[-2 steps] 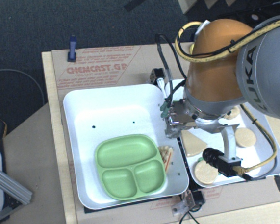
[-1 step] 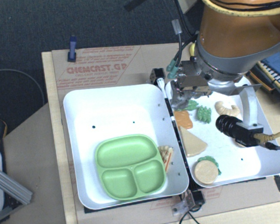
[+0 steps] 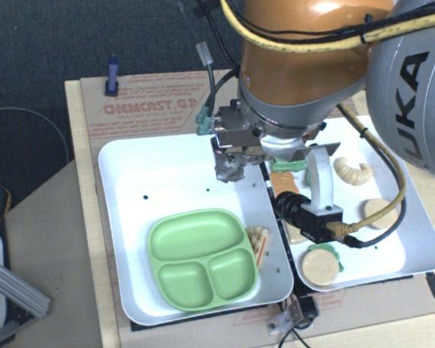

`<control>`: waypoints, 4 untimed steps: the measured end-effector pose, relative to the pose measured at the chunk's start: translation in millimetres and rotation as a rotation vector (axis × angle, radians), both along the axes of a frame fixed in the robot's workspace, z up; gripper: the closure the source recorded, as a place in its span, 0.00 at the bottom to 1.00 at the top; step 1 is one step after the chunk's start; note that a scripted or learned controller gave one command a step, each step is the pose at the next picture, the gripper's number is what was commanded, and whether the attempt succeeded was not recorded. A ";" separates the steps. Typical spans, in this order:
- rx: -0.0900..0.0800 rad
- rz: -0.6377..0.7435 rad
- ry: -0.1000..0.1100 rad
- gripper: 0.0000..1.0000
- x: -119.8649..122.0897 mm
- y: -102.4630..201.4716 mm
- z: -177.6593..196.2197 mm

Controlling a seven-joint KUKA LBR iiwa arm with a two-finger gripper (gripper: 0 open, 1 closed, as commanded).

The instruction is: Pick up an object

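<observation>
Green three-compartment tray point(image 3: 203, 259) flat in left bin, croissant point(image 3: 352, 171) in right bin

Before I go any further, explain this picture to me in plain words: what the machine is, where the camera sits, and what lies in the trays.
The camera sits above a bench and looks down at a slant. The big orange and grey shape is a robot arm reaching in from the right. Its gripper hangs over the divide between two white bins. The left bin holds a green divided plate and a small tan item beside it. The right bin holds a croissant-like piece, a round piece, and other small things partly hidden by the arm. Whether the gripper holds anything cannot be told from here.
</observation>
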State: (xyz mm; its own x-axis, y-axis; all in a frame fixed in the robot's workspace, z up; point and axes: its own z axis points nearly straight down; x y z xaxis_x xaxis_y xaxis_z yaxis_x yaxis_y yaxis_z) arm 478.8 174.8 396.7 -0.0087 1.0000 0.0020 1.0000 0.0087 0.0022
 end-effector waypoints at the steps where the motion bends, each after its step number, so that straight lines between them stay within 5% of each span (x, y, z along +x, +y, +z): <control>1: -0.001 -0.006 -0.004 1.00 1.1 -3.9 11.3; 2: 0.004 -0.003 -0.012 1.00 46.7 52.7 109.6; 3: -0.007 -0.009 0.015 1.00 30.3 49.7 -18.5; 4: -0.006 -0.010 0.014 1.00 -2.1 43.3 -85.9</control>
